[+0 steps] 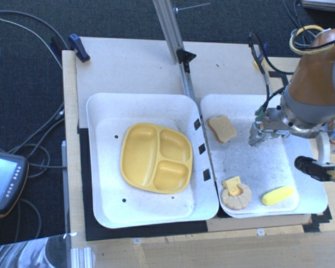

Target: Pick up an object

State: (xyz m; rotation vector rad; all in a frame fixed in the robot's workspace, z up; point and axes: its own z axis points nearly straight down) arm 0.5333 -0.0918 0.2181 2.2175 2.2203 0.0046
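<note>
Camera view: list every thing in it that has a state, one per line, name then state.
yellow divided plate: upright, lying flat in the left bin.
bread slice: lying flat in the right bin, untouched.
round cracker stack: resting at the right bin's near edge.
yellow corn piece: lying on its side in the right bin.
gripper: above the right bin, holding nothing visible.

— What's the bench (134,60) carrying?
— Pale board top. Two shallow white bins side by side, touching along the middle: left bin (100,116), right bin (301,205). Blue clamp (78,47) at the far left corner.
— Anything under them?
— Black sheet (85,172) shows beneath the left bin
</note>
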